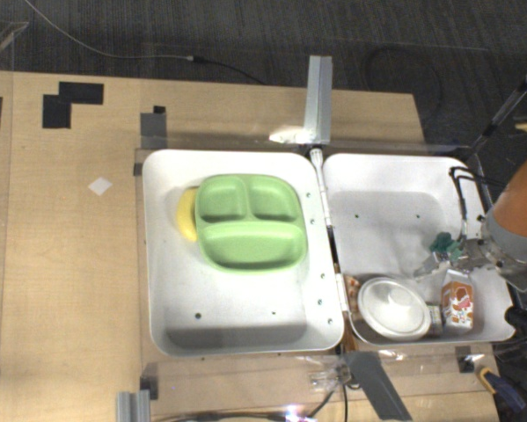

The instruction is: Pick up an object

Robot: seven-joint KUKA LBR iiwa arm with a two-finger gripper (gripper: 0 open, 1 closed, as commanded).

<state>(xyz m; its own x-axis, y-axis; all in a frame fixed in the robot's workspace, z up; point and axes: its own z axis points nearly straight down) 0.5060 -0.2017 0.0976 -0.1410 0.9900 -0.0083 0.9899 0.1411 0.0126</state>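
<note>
**A:** Where are your candidates for picking?

**B:** In the right bin (377, 183): a small carton (457, 306) at the near right corner, a metal bowl (392, 307) just left of it. Your gripper (448, 251) hangs just above the carton.

**A:** Is it holding anything?

**B:** You can't tell; that part is too small and cluttered.

**A:** And the left bin (171, 271)?

**B:** A green divided plate (248, 221), with a yellow object (186, 214) tucked under its left edge.
</note>
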